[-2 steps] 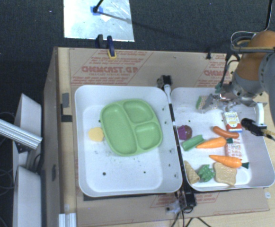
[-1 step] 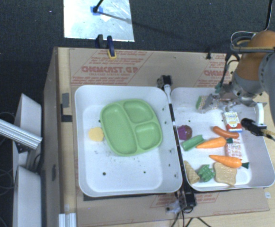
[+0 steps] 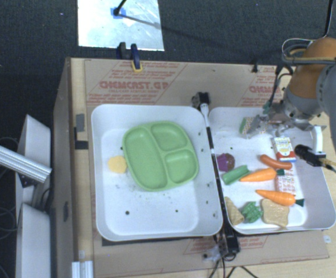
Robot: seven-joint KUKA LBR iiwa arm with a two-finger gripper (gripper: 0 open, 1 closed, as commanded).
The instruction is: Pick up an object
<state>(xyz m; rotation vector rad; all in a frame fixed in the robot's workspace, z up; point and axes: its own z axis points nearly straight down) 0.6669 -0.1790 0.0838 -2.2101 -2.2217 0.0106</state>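
My gripper (image 3: 253, 125) hangs over the far left part of the right bin (image 3: 237, 145), just above its floor, and nothing shows in its grasp. Nearer the front of that bin lie toy foods: a purple piece (image 3: 225, 161), a green pickle (image 3: 235, 174), two orange carrots (image 3: 258, 175) (image 3: 277, 197), a red sausage (image 3: 274, 162), a small carton (image 3: 283, 146), a slice of bread (image 3: 274, 213) and a broccoli (image 3: 251, 211). All lie apart from the gripper.
The left bin (image 3: 156, 216) holds a green divided plate (image 3: 160, 155) and a yellow disc (image 3: 117, 164). A black divider (image 3: 211, 155) runs between the bins. A red-and-white packet (image 3: 285, 184) lies by the right bin's right wall.
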